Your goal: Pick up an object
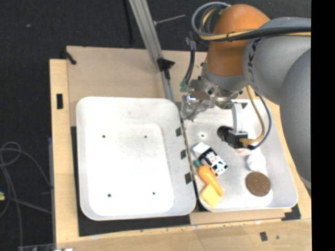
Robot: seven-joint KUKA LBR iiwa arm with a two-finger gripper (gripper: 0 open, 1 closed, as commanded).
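My gripper [189, 110] hangs over the far left corner of the right bin [277, 192], close to the wall between the two bins. Nothing shows in its grasp. Nearer the front of that bin lie a white box with black marks [210, 158], an orange carrot-shaped piece [209, 176] and a yellow block [211, 196], bunched along the left wall. A brown round disc [258, 183] and a small white object [256, 162] lie to the right. All of them sit well in front of the gripper.
The left bin [89, 140] lies beside the right one, sharing a wall with black clips [184, 153]. A slanted metal rail [149, 35] rises behind the bins. The big grey arm with its orange band [235, 27] covers the far right.
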